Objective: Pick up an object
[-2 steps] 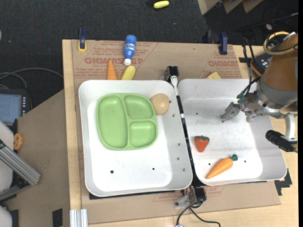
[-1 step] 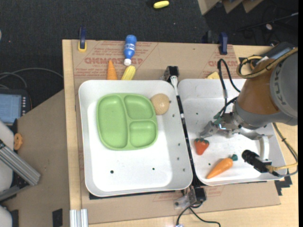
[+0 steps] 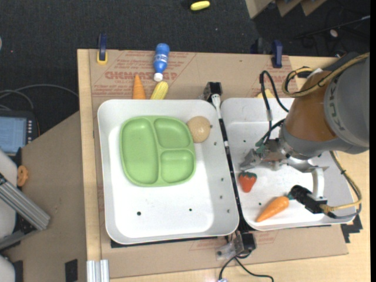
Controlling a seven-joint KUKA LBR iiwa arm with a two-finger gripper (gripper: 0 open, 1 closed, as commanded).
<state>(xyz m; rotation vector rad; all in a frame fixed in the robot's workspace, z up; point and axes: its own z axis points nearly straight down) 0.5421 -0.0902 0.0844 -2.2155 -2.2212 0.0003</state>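
Note:
In the right bin (image 3: 247, 113), a red strawberry (image 3: 247, 181) lies near the left wall and an orange carrot (image 3: 272, 208) lies near the front wall. My gripper (image 3: 254, 160) hangs low over the bin's left half, just above and slightly right of the strawberry. The grey arm with its orange band reaches in from the right and covers much of the bin. Nothing shows between the fingers.
The left bin (image 3: 117, 204) holds a green sectioned plate (image 3: 157, 150) and a tan ball (image 3: 199, 128) at its back right. Behind the bins on the bench lie a blue-and-white bottle (image 3: 160, 60), a small carrot (image 3: 138, 88) and a yellow piece (image 3: 160, 90). Cables trail across the right bin.

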